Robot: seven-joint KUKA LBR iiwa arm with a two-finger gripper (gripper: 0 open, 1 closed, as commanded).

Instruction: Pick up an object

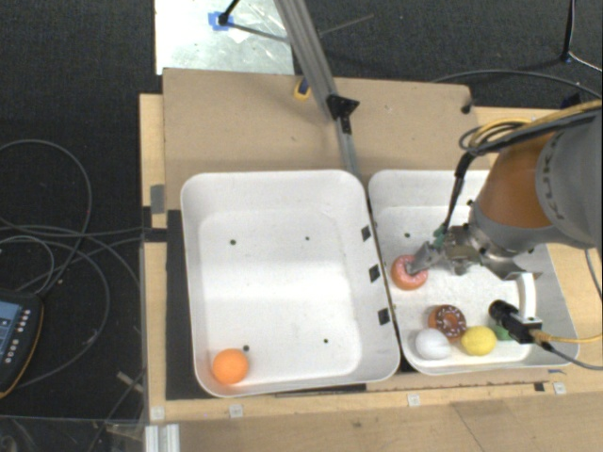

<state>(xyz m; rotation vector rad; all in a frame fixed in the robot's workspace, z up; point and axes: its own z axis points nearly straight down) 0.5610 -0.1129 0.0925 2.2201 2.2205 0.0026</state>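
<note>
Pink ring doughnut beside gripper

Two smooth white plastic bins sit on a matt, wood-like brown counter; dark carpet-like floor surrounds it.

The grey arm comes in from the right edge of the view, its thick last link slanting down and to the left. Just above the wrist sits the orange band, broad and rounded, facing the camera. Below it the wrist narrows into a grey metal housing, from which the gripper stretches out leftward and a little downward, held low and at a slant rather than pointing straight down. A bundle of yellow and black cables loops over the top of the band, and a thin black cable drops from there along the wrist's left side.
</note>
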